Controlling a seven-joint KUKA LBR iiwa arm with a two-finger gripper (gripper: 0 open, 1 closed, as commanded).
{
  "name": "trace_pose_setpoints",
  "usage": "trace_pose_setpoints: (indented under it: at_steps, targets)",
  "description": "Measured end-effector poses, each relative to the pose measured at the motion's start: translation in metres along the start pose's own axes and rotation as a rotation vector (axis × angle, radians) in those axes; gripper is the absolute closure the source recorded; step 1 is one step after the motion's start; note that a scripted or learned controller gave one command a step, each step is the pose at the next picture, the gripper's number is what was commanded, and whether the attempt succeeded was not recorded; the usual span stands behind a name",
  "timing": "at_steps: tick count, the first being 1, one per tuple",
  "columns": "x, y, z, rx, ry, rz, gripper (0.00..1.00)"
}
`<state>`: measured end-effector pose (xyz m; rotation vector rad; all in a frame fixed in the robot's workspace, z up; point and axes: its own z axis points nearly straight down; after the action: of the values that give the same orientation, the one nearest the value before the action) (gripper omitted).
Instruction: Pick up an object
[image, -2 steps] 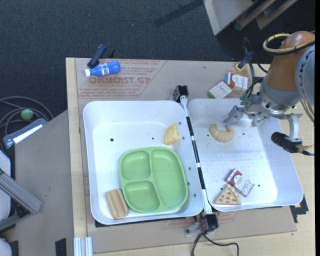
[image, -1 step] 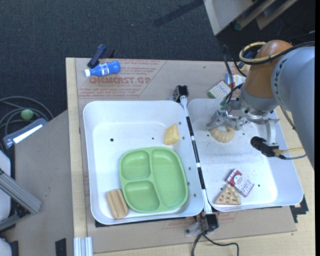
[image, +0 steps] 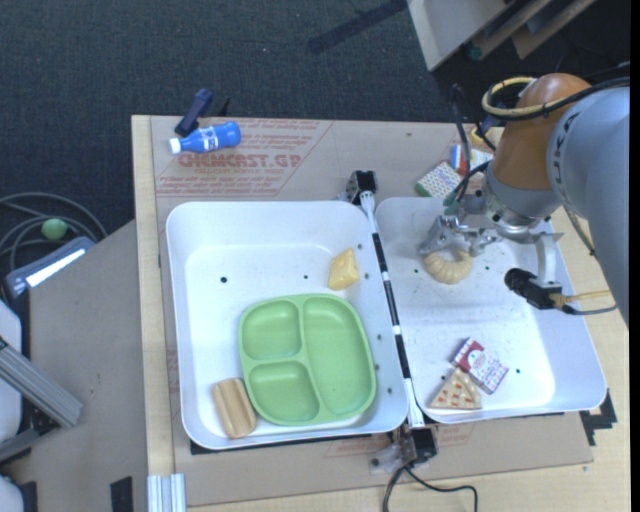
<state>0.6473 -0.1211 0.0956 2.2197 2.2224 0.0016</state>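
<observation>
Gripper (image: 455, 238): we place it in the upper right of the frame, low in the right bin (image: 560, 385), directly above a tan ring-shaped pastry (image: 447, 267). We cannot tell whether it is spread or closed; the metal parts blur together at this angle.
Arm (image: 590, 150): it enters from the right edge, the orange band (image: 525, 140) above the wrist, which points downward, an attitude we judge suits a top-down pick.
Target candidate: the pastry lies just under the gripper, touching or nearly so. We judge it the object being attempted, since nothing else sits close by.
Other contents, right bin: a waffle-patterned wedge (image: 456, 391) and a small red-and-white packet (image: 482, 365) lie together at the lower edge, well apart from the gripper.
Left bin (image: 190, 300): a green divided tray (image: 305, 357) fills the lower middle; a pale yellow chunk (image: 344, 269) rests above it near the shared wall; a tan bread-like bar (image: 232, 407) lies at the tray's lower left.
Bench surround: a blue-and-white bottle (image: 205, 137) lies outside the bins, upper left.
Task status: we see nothing lifted; the pick is not yet confirmed.
Risk: a rounded pastry may slip or roll from the grasp.
</observation>
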Motion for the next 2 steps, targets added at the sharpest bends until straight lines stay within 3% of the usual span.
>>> trace_pose_setpoints:
  at_steps: [1,2]
  targets:
    - [0.0856,0.0058,-0.0904,-0.002,0.001,-0.001,1.0]
    - [0.0846,0.0051,-0.0893,0.0,0.0,0.0,0.0]
